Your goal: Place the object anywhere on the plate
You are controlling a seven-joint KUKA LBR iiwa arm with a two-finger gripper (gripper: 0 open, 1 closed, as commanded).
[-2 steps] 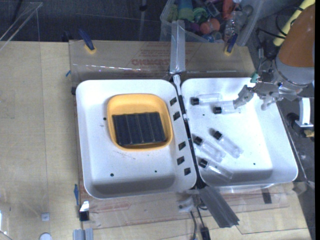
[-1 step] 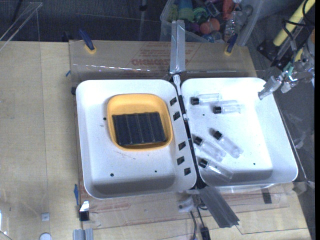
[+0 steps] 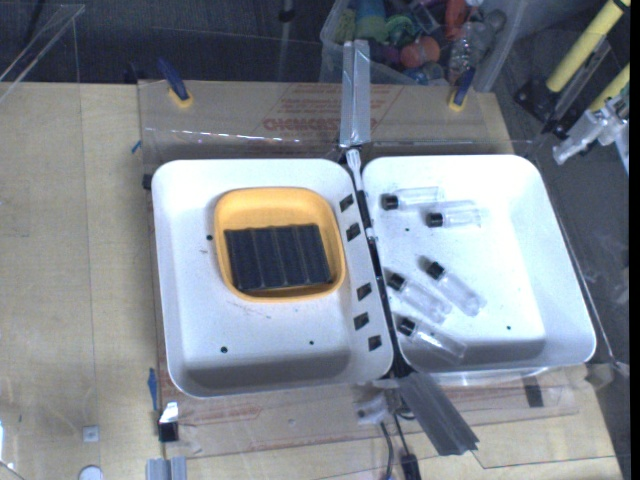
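Object: a dark grey ribbed rectangular block (image 3: 277,257) lies flat on the plate, its ridges running from the near side to the far side, filling most of the plate's inner floor.
Plate: a yellow, rounded-square plastic plate (image 3: 228,214) sits in the left bin, nearer its far side and right of its middle, with its rim showing all around the block.
Left bin: a shallow white bin (image 3: 190,318) holding the plate, with bare white floor in front of the plate and to its left.
Divider: a strip with dark square marks (image 3: 360,268) runs between the two bins where their edges meet.
Right bin: a shallow white bin (image 3: 535,268) just beside the left one.
Vials: five clear vials with black caps lie on their sides in the right bin. Two (image 3: 412,198) (image 3: 458,215) are near the far side; three (image 3: 455,290) (image 3: 420,298) (image 3: 435,340) lie slantwise near the left wall, close together.
Gripper: the pale grey gripper (image 3: 592,134) is beyond the far right corner of the right bin, well apart from the plate and block; I cannot tell whether it is wide or narrow, and nothing is seen held in it.
Bench: a light wooden bench (image 3: 70,268) bears both bins.
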